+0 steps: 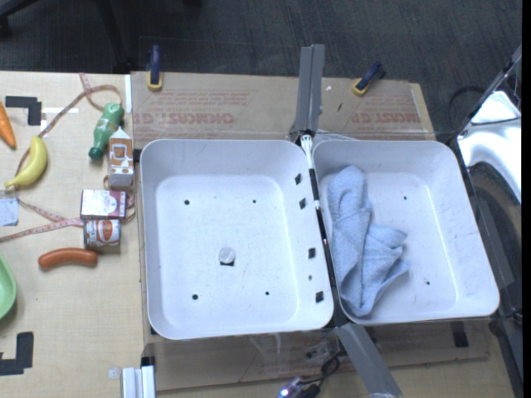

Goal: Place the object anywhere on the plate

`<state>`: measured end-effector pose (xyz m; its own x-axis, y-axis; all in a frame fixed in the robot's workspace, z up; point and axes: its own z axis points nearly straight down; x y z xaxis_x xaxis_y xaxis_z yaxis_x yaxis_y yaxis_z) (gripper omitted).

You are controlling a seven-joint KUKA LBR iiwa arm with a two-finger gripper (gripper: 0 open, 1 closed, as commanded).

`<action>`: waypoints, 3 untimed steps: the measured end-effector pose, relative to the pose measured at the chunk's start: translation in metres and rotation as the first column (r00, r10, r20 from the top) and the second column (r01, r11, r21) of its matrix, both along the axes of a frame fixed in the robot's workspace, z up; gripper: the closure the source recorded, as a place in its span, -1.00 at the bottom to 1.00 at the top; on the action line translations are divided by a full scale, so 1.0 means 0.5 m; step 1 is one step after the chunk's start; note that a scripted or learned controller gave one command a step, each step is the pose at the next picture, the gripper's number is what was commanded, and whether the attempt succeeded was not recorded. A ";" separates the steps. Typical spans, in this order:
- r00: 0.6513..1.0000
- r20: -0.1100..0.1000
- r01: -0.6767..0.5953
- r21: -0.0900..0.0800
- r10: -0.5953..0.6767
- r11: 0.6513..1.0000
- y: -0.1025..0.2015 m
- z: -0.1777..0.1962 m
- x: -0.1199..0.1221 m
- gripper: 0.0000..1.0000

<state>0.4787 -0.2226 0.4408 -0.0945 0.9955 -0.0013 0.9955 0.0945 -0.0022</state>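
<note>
A light blue cloth [362, 239] lies crumpled in the right bin [448, 181], against its left wall; a small grey disc [226, 257] sits low in the left bin [166, 222]. Part of the arm [489, 131] shows at the frame's right edge; whether the hand is open or closed cannot be told.

You see two white bins side by side: the left bin [166, 172] holds a small grey disc [226, 257], the right bin [448, 189] a crumpled blue cloth [361, 239] against its left wall.
</note>
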 end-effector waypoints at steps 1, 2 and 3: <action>0.999 0.000 0.046 0.000 -0.046 0.999 0.000 -0.001 0.007 1.00; 0.995 -0.001 0.095 0.000 -0.095 0.995 0.000 -0.001 0.000 1.00; 0.986 0.000 0.164 -0.001 -0.164 0.986 0.001 0.000 0.000 1.00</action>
<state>0.4789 -0.2221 0.4408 0.0700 0.9975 -0.0019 0.9975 -0.0700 -0.0019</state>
